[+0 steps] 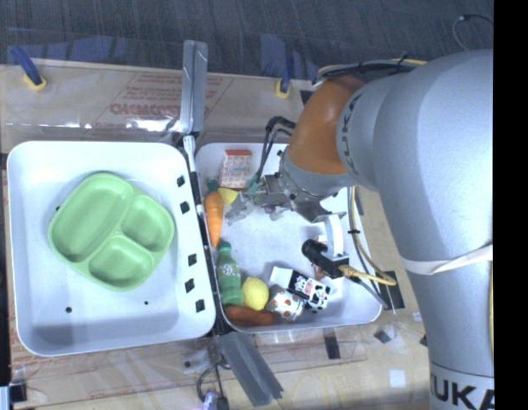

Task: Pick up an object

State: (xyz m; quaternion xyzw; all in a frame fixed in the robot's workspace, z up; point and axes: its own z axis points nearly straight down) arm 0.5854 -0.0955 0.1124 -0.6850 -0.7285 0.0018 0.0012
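From the overhead camera the hand point(257, 196) is down in the right bin point(366, 310) at about 10 o'clock, can't tell its grip, so nothing's picked yet, with the carrot point(214, 217) lying just beside it.

Two shallow white bins sit side by side on the bench. The left bin point(25, 254) holds a green divided plate point(112, 228) left of centre. The right bin point(366, 310) is crowded: a carrot point(214, 215) lies along its left wall, a green bottle point(229, 273) below it, then a yellow lemon point(256, 293), with small patterned objects point(300, 294) along the lower edge and a small box point(236, 167) at its top. The grey arm point(418, 161) reaches in from the right, its gripper point(262, 196) low over the right bin's upper middle.
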